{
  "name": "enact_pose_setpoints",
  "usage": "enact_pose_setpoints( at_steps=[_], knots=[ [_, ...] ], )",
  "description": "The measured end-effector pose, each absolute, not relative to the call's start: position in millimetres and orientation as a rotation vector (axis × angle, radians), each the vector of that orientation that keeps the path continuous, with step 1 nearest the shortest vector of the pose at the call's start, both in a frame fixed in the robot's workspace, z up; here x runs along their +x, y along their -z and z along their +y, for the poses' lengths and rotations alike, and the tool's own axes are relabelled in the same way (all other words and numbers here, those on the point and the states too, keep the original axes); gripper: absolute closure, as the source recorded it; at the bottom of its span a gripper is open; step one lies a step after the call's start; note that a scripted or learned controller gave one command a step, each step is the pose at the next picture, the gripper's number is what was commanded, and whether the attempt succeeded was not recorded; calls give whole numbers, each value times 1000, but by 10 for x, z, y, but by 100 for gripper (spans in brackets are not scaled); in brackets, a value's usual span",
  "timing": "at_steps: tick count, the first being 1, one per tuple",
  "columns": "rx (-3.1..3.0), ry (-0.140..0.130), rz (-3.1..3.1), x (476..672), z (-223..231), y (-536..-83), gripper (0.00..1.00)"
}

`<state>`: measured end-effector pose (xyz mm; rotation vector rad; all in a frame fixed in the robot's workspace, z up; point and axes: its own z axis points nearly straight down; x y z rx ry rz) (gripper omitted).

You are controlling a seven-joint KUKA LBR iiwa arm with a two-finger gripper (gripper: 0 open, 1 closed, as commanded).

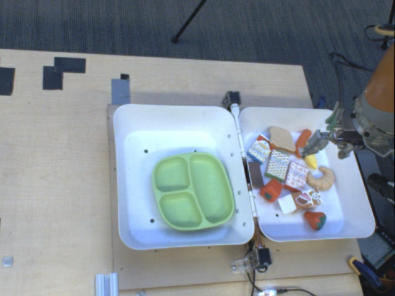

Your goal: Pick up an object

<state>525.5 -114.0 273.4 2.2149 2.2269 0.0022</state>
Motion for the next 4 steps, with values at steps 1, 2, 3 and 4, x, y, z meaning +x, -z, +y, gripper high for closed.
enact_pose_setpoints(
  at_steps=[1, 2, 3, 4],
  knots=[
    [2220, 0, 2224, 5087, -1180, -1357, 0],
    [2217, -4, 2224, 5102, -1174, -1466, 100],
    [2206, -17, 2217, 6097, -1098, -924, 100],
    [2199, -23, 2217, 6118, -1095, -1047, 100]
  ],
)
